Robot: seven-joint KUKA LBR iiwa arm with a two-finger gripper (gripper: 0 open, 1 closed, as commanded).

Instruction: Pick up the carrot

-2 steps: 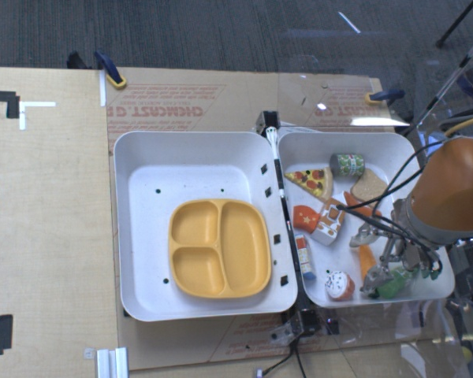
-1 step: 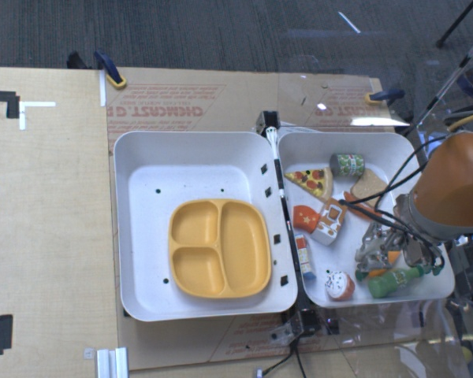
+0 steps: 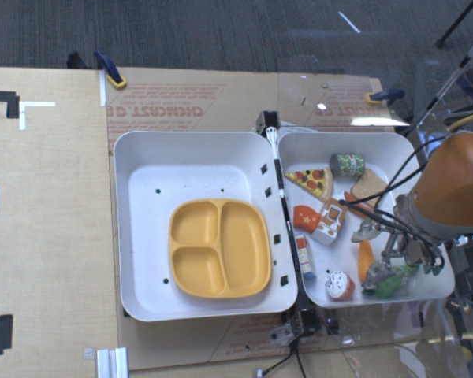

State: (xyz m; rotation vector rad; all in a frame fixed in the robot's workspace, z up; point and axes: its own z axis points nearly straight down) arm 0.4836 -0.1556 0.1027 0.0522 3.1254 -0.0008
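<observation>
Down at the right bin's (image 3: 402, 142) five o'clock corner, the metal tool (image 3: 394, 260) is hovering just beside the slim, tapered orange carrot (image 3: 366, 258), which is lying at its nine o'clock; whether the tool is apart or together, I cannot tell.

The divided plate (image 3: 220, 248) lies in the left bin (image 3: 134, 211); the carrot (image 3: 365, 258) lies in the right bin (image 3: 394, 142).

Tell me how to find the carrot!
Look in the right bin, the one crowded with toy food. Go to its lower part, under the gripper. The carrot is the plain orange stick standing upright beside a green leafy piece; the red-and-white carton to its left is blockier.
</observation>
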